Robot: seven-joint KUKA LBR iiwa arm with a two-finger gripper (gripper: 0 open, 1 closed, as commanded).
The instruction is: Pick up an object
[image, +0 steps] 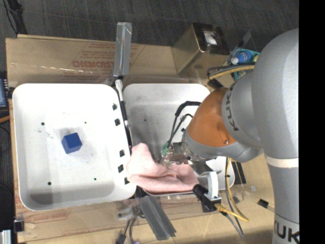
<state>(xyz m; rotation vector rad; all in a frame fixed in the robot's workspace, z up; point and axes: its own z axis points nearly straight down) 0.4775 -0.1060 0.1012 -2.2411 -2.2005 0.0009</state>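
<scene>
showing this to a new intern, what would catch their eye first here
The big grey arm with its orange band fills the right side, bent down over the right bin. Under it a pink cloth lies crumpled at that bin's near edge. A small blue cube sits alone in the left bin.

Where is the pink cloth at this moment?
The pink cloth lies in the right bin, at its near-left corner against the divider between the bins, just left of the gripper. The blue cube sits apart in the left bin.
</scene>
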